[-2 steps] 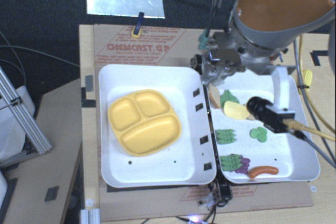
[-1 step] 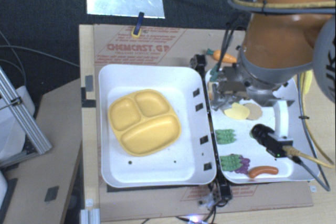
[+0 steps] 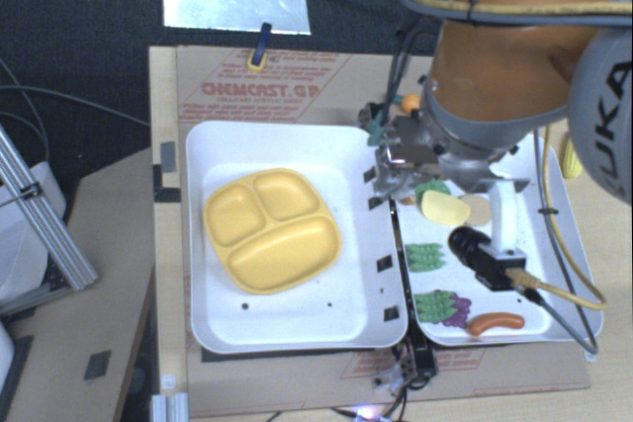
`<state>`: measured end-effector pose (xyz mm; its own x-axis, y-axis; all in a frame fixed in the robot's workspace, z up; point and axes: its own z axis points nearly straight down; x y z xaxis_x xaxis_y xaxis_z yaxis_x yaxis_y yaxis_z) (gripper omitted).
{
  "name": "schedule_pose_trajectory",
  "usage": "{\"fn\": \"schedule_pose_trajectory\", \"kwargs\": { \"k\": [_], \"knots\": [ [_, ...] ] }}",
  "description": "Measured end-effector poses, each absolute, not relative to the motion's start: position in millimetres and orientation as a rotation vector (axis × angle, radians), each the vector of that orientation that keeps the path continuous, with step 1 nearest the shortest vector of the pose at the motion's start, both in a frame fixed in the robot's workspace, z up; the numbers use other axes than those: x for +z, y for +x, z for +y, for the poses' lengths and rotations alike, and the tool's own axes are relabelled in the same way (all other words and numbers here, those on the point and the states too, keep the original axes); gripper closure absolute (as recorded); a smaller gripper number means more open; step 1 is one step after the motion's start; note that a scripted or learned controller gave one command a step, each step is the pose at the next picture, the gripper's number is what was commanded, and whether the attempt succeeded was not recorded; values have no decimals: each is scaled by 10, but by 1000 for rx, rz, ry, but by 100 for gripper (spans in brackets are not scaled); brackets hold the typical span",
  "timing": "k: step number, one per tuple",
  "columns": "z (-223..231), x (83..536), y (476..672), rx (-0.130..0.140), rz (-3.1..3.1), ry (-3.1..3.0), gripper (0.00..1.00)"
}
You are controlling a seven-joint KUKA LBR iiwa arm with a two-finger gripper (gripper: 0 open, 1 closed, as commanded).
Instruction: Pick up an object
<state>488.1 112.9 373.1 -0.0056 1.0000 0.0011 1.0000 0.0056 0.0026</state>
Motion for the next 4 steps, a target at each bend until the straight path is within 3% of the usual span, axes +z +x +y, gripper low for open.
{"fn": "schedule_pose_trajectory", "kwargs": {
  "k": [2,3,4],
  "knots": [
    [1116,3949,4895,9,2231,2207,100],
    [1402,4154,4866,6,2228,2213,100],
    [1385,4257,4874,7,2229,2210,100]
  ]
}}
